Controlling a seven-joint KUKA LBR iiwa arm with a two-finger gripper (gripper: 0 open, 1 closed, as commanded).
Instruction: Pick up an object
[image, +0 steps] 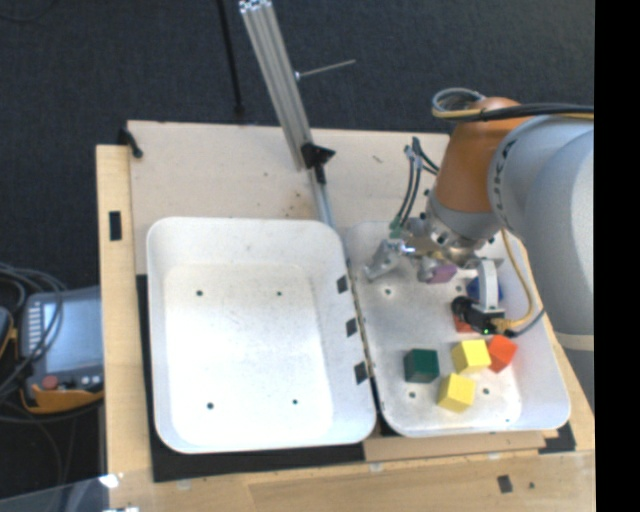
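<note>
Green cube (421, 364), two yellow blocks (470, 354), orange block (501, 351) in right bin (530, 405).

Dark carpeted floor (120, 60) surrounding a pale wooden worktop (200, 170); aluminium rail (280, 80) slanting across; grey device (60, 335) with cables sitting at left

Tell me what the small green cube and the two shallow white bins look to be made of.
Small green cube: probably painted wood or plastic; flat matte faces, crisp edges. Shallow white bins, left and right: likely moulded plastic; rounded corners, thin raised rims, dull speckled surface.

Grey arm (545, 190) reaching in from right — hand (385, 258) lowered, wrist bent
</note>
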